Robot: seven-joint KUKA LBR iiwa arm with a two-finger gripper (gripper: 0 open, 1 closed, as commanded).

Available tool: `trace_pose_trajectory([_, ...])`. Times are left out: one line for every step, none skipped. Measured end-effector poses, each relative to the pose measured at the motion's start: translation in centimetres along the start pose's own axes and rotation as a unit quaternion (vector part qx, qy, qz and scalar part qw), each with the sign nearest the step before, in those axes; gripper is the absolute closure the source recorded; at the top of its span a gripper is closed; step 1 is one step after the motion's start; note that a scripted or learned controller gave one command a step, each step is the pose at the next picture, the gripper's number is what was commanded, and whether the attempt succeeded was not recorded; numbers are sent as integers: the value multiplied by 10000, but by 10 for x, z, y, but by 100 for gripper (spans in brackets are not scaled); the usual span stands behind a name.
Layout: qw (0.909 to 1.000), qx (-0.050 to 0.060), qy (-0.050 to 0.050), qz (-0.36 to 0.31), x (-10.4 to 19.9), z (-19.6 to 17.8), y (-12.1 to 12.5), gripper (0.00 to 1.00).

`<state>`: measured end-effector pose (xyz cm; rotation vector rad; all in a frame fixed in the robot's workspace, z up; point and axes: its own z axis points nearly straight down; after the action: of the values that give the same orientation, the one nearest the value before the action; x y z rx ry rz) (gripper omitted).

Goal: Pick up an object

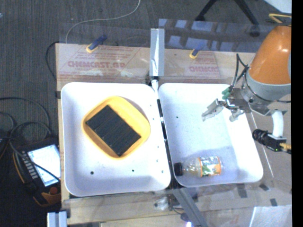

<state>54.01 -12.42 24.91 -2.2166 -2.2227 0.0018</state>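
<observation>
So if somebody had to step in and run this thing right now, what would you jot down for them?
End effector: open, holding nothing, hanging over the upper part of the right bin.
Objects: a bottle with a black cap lies on its side near the front edge of the right bin, well away from the end effector. A yellow dish with a dark ribbed pad sits in the left bin.
Done: nothing picked up yet.
Left: choose an object (the bottle looks nearest), move above it, lower, close and lift.
</observation>
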Motion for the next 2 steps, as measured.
trace_pose_trajectory([9999, 4, 3, -161, -11, 112, -56, 0])
trace_pose_trajectory([9984, -57, 1, -565, -36, 158, -52, 0])
